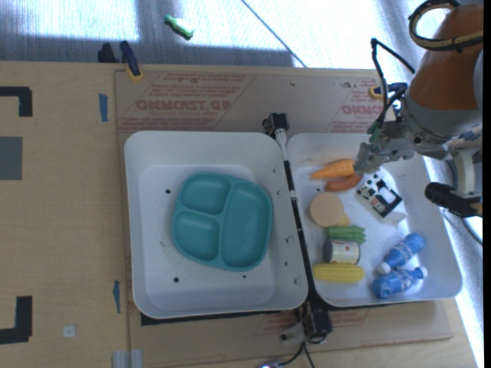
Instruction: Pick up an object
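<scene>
Gripper (367, 162) low over the right bin (441, 236), its tip at the thick end of the carrot (334, 169). Just below the tip, a white-and-black card (379, 194). Further below and leftward: tan disc (329, 210), small can (342, 251), corn cob (338, 273). Lower right, two blue bottles (399, 265). Far left, in the other bin (146, 228), a teal divided plate (222, 221).

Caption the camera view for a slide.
Grey-and-orange arm's gripper poised over orange toy carrot in right white bin.

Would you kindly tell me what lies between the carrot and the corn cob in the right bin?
In the camera view, a tan round disc, a green item and a small can lie between the carrot and the corn cob.
</scene>
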